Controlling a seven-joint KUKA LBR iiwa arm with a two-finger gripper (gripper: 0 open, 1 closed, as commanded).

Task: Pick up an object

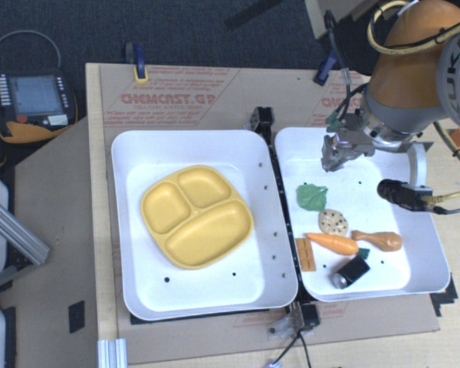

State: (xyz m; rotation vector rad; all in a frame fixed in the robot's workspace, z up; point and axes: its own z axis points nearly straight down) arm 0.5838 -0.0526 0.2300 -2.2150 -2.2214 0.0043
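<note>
My gripper [334,159] hangs over the far part of the right bin [423,276], with nothing seen between its fingers. Below it in that bin lie a green leaf-shaped piece [312,196], a speckled round cookie [333,221], an orange carrot [332,243], a tan drumstick-shaped piece [379,240], a small brown block [305,254] and a black object with a silver end [351,273]. The green piece is the nearest to the gripper, a short way toward the front and left.
The left bin [130,205] holds a yellow divided plate [196,216]. A black clamp [261,119] sits at the far end of the seam between the bins. A black cylinder [402,193] on the arm juts over the right bin's right side.
</note>
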